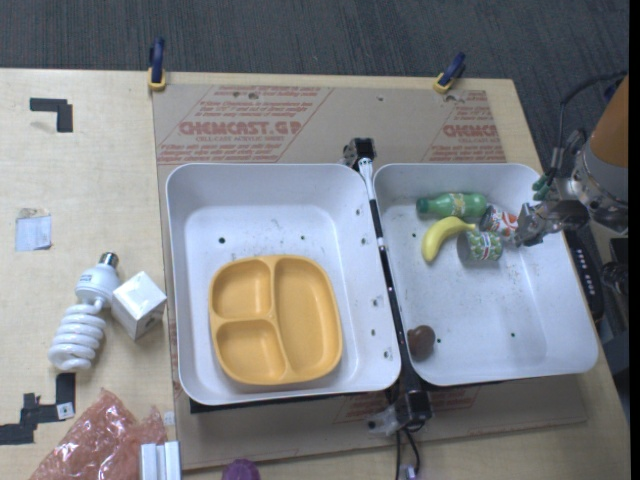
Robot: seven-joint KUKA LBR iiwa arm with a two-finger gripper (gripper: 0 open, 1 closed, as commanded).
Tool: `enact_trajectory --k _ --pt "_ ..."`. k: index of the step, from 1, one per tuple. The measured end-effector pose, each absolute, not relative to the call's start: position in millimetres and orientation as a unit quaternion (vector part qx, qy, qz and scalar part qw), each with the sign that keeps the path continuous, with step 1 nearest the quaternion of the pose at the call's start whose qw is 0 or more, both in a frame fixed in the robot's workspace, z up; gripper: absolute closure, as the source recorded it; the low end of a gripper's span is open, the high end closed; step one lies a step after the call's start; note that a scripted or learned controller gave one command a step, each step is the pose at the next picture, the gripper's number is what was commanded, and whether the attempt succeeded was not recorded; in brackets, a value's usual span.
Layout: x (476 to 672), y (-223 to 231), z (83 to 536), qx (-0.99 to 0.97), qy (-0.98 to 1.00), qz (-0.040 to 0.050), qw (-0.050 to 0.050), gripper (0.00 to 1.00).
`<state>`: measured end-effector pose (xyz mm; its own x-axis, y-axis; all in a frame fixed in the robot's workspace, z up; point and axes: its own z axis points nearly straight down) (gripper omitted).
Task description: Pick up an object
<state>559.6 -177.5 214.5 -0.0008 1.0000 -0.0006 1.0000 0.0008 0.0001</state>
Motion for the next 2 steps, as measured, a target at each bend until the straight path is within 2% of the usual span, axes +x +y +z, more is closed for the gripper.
enact_trajectory --k 1,2 --pt "558.2 -166 93 0.707 0.707 -0.0001 0.0 0.0" --pt "502.5 -133 92 0.708 0.706 0.0 0.0 0.0"
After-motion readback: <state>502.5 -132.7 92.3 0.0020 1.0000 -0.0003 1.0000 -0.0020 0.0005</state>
